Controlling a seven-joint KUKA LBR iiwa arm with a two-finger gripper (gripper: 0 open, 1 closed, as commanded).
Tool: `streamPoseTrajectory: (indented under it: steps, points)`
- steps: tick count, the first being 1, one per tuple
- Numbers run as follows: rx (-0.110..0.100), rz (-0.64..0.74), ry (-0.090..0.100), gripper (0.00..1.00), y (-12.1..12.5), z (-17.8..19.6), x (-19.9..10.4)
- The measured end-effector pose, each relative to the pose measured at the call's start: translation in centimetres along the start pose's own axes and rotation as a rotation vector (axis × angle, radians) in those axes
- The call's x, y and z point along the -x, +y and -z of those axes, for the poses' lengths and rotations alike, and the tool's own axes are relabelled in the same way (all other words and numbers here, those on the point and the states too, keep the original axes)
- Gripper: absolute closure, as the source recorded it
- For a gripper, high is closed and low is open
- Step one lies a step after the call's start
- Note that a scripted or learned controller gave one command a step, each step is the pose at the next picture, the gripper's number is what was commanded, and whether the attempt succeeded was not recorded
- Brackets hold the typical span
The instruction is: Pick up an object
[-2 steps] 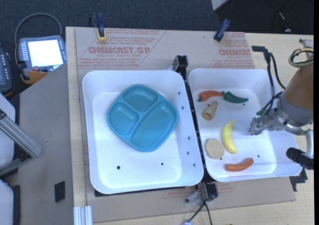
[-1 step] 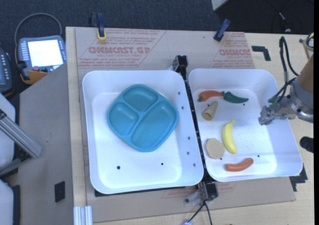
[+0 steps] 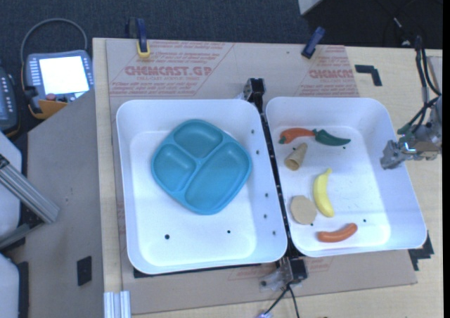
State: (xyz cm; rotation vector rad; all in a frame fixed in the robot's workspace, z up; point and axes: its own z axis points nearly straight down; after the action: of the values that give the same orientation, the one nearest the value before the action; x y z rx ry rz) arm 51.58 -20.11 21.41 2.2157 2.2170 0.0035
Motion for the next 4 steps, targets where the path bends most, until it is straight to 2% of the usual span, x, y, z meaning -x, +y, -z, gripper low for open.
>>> streamPoseTrajectory:
  steps: [1,3,4]
  points:
    - [0.002,0.001,-0.001,1.0,0.2,5.1,0.1]
    - [-0.004,0.005,0.004,1.0,4.5,5.0,-10.3]
    - [-0.01,0.005,0.006,1.0,5.7,3.0,-15.4]
